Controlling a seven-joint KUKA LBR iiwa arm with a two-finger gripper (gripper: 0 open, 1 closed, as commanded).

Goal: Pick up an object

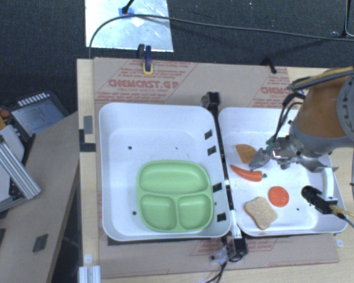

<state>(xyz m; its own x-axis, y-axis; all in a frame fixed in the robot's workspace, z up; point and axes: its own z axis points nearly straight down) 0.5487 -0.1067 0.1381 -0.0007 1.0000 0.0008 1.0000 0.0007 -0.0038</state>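
Note:
The right bin (256,119) holds several food toys. A tan wedge-shaped piece (245,152) lies near its left wall. Just below it lies a red chili pepper (246,173). A round orange-red slice (278,196) and a slice of bread (260,212) sit toward the front. My gripper (264,158) reaches in from the right and hangs low over the bin, right beside the tan piece and just above the right end of the chili. I see nothing held in it.
The left bin (156,119) holds a green divided plate (174,194). A black divider strip (217,152) runs between the bins. The grey arm with its orange band (321,114) covers the right bin's right side.

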